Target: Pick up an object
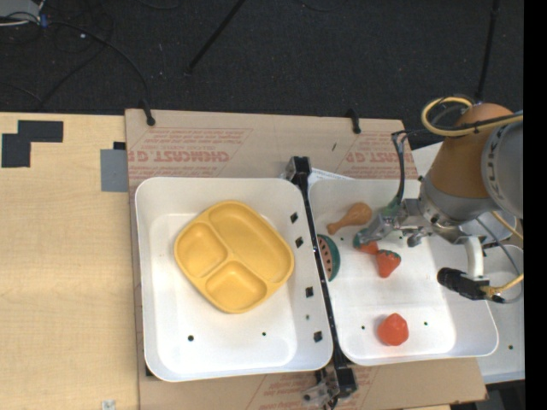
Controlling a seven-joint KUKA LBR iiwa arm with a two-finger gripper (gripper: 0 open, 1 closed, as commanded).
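Nearest the camera, a round orange-red ball (393,329) sits on the floor of the right bin (466,331), close to its front wall and well apart from everything else. Farther back in that bin lie a red strawberry-like piece (387,263), a tan drumstick-shaped toy (349,219) and, against the divider, a green-rimmed watermelon slice (329,256). A yellow divided plate (233,254) fills much of the left bin (162,314) on the desk (60,272).

Reaching in from the right, the arm brings its claw (382,232) low over the back half of the right bin. Whether the claw is released or clenched cannot be told; its tip is a dark tangle against the toys.

What the coming move seems to hinge on is this: the strawberry piece lies just beside the claw, slightly toward the camera, its long axis tilted roughly front to back, with a second small red bit (367,248) touching or nearly touching the tip. The drumstick lies just to the far left of the claw, its long axis slanting toward the divider. Either is a likelier target than the ball.
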